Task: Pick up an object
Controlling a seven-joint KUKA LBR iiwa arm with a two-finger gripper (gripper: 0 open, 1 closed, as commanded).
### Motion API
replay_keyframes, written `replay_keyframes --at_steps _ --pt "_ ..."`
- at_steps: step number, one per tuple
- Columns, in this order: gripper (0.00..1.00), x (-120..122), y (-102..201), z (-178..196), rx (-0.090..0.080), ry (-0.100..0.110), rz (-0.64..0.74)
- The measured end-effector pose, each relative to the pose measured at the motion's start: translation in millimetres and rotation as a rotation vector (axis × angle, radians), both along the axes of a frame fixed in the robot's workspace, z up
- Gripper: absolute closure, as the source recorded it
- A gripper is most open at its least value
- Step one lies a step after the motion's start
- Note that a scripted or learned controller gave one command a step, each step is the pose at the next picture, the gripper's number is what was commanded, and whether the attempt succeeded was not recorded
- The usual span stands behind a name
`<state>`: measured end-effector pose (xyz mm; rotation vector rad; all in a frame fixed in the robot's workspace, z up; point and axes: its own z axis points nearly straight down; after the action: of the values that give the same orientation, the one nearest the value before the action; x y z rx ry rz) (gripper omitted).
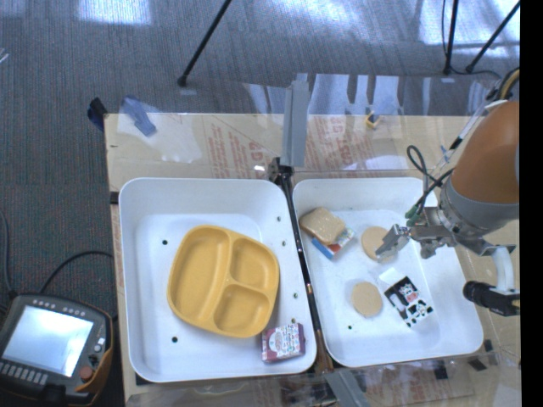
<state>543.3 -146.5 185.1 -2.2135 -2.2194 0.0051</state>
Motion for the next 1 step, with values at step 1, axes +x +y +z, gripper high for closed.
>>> replay_keyframes --at_steps 1 --pt "0.0 -31.1 -15.2 -94.4 -0.002 -0.011 0.09"
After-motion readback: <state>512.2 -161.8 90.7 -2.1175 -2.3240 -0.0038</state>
